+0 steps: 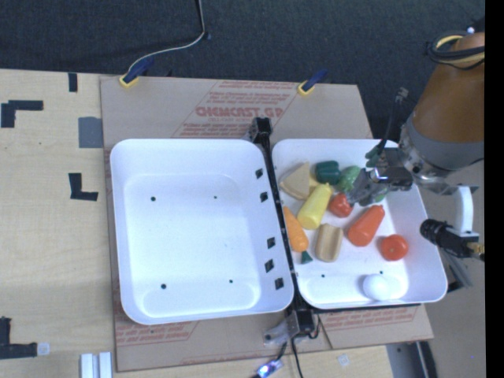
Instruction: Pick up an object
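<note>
The right bin (425, 286) holds several toy foods. Among them are a tan wedge (297, 181), a dark green piece (327, 168), a yellow piece (313, 205), a small red piece (340, 205), an orange-red piece (365, 226), a red ball (394, 247), a white ball (380, 287), a tan loaf (328, 242) and an orange piece (295, 231) by the divider. My gripper (368, 186) hangs low over the bin's upper right. It sits just right of the small red piece and above the orange-red one, partly covering a green item (349, 178).
The left bin (126, 164) stands beside the right one on a cardboard sheet (236, 109). Black clips (261, 128) join the bins along the middle rim. The arm's grey body (449, 140) overhangs the right bin's right edge. A cable (169, 50) runs behind the bench.
</note>
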`<act>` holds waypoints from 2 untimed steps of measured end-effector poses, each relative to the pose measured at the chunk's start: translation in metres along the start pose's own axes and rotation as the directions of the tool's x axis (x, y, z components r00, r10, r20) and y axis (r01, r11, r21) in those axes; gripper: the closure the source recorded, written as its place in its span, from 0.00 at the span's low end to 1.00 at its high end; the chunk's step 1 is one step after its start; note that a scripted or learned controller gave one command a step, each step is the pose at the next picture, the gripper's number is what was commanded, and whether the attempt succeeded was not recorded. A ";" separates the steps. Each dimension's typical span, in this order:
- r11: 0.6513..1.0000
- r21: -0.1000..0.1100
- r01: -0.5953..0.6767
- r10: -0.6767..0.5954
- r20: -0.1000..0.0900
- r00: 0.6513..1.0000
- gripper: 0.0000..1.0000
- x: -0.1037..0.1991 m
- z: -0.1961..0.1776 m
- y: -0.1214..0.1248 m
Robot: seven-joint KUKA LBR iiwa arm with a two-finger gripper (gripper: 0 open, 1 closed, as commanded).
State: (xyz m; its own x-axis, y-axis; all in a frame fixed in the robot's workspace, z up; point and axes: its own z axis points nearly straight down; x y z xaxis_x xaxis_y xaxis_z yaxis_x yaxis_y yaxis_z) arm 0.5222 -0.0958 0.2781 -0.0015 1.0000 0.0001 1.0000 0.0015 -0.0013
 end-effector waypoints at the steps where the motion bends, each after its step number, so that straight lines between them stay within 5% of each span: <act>1: 1.000 0.012 -0.001 0.001 -0.003 1.000 0.00 0.016 0.097 -0.030; 2: 1.000 -0.007 -0.004 0.004 0.004 1.000 0.00 -0.050 0.198 0.051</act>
State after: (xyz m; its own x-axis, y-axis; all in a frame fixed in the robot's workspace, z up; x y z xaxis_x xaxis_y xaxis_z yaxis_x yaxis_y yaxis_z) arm 0.5728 -0.1457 0.0801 0.0023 1.0000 -0.0041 1.0000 -0.0022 0.0055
